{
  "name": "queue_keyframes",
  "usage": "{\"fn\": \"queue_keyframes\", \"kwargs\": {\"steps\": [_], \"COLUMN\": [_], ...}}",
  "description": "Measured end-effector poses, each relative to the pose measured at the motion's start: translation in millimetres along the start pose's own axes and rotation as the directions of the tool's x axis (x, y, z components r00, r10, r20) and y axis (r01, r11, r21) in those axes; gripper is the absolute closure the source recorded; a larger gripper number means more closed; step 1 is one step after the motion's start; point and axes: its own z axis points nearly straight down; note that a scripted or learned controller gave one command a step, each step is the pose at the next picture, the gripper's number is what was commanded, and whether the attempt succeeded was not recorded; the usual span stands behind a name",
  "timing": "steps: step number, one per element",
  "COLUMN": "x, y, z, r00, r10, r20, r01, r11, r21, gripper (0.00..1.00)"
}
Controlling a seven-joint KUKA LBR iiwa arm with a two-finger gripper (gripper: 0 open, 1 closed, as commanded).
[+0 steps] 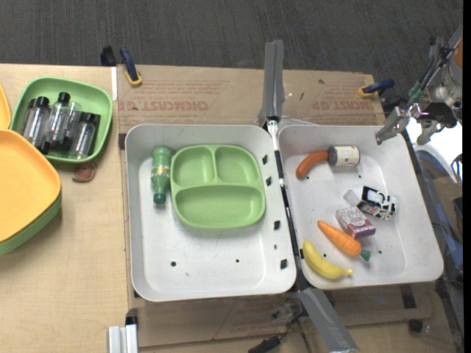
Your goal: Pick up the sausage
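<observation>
So the sausage (311,162) is found in the right bin (419,219), up near its far edge, curved and reddish-orange, with one end touching or nearly touching a small grey-and-cream can (344,155) lying on its side. Everything else can be placed relative to that sausage. Nearer the camera from it, a black-and-white toy car (377,202) is seen, then a pink wrapped block (355,222), a carrot (340,238) and a banana (326,262) right at the bin's near edge.

To the sausage's left, in the left bin (140,219), a green divided plate (218,185) is set, with a green bottle (160,173) lying just beside it on the far side from the sausage.

Beyond the sausage, brown cardboard (191,98) is laid under the bins, and mirrored print can be made out on it: probably "CHEMCAST GP", though it's reversed and faint. A green tray of small dark-capped bottles (62,120) and stacked orange plates (26,197) are parked way off to the left.

The gripper (401,120) is held well right of the sausage, over the bin's far right corner, nothing clamped in it. Whether its jaws are apart or together can't be told from this angle.
</observation>
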Motion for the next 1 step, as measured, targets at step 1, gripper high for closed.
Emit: {"fn": "queue_keyframes", "kwargs": {"steps": [1], "x": [46.6], "y": [39.0], "z": [88.2], "r00": [0.988], "r10": [0.154], "r20": [0.000], "r01": [-0.154], "r11": [0.988], "r21": [0.000], "gripper": [0.00]}}
